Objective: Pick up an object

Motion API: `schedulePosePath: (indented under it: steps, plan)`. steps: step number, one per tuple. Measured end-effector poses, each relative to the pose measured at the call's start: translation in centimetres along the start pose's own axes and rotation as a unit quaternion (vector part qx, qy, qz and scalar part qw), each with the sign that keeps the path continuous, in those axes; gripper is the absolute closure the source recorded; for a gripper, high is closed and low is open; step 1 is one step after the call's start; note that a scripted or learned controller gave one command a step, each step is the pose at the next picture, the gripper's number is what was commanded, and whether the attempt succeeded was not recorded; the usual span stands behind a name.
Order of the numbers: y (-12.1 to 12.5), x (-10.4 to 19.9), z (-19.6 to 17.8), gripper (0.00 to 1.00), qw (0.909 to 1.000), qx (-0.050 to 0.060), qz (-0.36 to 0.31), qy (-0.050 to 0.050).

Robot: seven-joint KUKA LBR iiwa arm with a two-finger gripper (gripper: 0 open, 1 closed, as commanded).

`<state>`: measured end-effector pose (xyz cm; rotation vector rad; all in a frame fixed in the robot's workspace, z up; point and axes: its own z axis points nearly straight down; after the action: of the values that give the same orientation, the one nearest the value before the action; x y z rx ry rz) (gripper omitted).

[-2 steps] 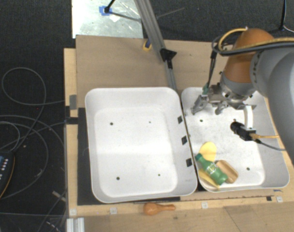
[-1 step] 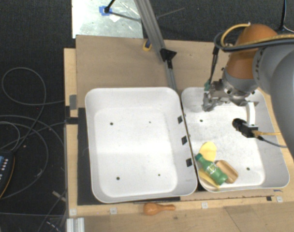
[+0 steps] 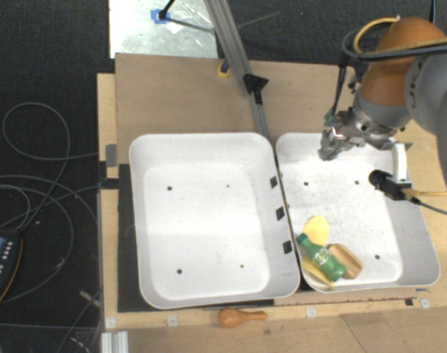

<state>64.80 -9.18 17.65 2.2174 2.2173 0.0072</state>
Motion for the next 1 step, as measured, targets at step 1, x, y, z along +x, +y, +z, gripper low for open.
schedulePosePath:
  steps: [1]
  plan:
    - [0.29, 0.84, -4.85, 1.0, 1.0, 0.0, -0.003, 0.0]
